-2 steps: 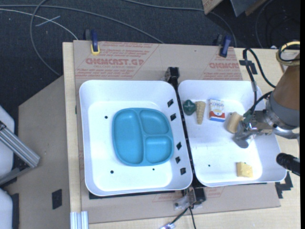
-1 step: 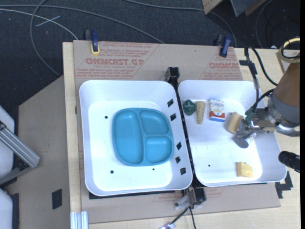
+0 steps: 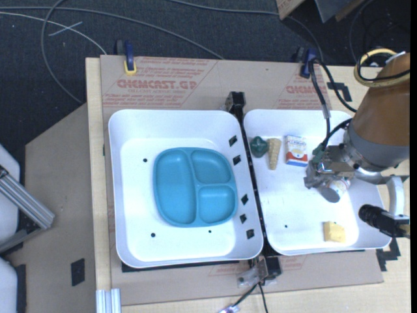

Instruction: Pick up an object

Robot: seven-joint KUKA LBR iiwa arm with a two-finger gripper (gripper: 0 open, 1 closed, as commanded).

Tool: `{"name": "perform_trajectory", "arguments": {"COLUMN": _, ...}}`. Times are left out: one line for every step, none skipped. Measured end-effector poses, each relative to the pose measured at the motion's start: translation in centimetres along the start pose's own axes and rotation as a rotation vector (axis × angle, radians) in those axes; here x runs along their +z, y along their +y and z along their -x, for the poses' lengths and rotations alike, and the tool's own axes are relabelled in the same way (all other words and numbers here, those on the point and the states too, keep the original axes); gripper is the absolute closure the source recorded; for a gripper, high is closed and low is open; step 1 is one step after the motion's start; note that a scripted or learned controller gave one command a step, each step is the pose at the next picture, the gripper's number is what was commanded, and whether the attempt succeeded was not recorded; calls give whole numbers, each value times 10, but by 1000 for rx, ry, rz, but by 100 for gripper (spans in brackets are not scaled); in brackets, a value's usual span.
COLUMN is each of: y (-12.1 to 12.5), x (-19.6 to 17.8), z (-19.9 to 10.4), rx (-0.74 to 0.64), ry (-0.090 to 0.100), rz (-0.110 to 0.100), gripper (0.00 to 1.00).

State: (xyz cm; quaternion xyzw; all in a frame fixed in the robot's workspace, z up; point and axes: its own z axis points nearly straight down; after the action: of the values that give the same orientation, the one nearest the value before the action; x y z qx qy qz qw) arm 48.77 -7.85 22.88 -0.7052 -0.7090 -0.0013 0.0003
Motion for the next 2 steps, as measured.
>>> {"name": "perform_trajectory", "arguments": {"y": 3, "x": 6, "z": -47, "rx": 0, "ry": 1, "rz": -3, "gripper": 100}}
{"name": "perform_trajectory", "arguments": {"y": 17, "x": -5, "z": -98, "rx": -1, "ry": 0, "rz": 1, "gripper": 100}}
